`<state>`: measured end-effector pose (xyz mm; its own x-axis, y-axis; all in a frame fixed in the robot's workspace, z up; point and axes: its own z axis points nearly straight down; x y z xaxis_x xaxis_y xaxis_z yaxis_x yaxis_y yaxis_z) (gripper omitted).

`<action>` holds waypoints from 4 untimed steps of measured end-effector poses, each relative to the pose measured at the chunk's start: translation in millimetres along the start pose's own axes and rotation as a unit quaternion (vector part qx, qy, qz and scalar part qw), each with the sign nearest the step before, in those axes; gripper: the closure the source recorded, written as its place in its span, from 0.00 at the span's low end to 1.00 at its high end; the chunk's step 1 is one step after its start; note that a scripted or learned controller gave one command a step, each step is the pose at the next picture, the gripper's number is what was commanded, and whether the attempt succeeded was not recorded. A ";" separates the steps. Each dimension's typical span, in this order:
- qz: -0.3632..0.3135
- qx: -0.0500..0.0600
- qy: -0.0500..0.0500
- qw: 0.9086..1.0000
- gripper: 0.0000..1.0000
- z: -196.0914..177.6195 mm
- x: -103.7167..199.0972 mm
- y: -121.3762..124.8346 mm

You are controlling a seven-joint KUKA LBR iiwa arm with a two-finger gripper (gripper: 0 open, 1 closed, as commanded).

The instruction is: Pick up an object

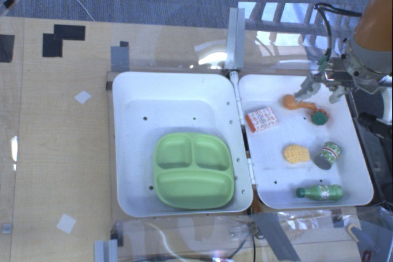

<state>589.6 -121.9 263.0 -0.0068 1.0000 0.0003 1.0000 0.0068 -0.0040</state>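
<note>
Hovering over the far part of the right bin [362, 190], the gripper [320, 89] has its jaws apart with nothing between them. Its near finger [305, 90] hangs just above the carrot [299, 104], an orange toy with a green top lying near the bin's far wall. Toward the bin's left wall lies a red-and-white box [262, 119]. Nearer the middle sits a corn piece [296, 154], with a can [328, 155] just right of it. A green bottle [320, 192] lies along the bin's near wall. Left of this bin, the other bin [132, 107] bears a green tray [193, 170].
</note>
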 end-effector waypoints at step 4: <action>-0.215 -0.009 -0.003 0.976 0.00 174.5 22.0 -11.2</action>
<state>577.5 -99.9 88.6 -0.4267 0.9044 -0.0078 0.9043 0.4268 0.0130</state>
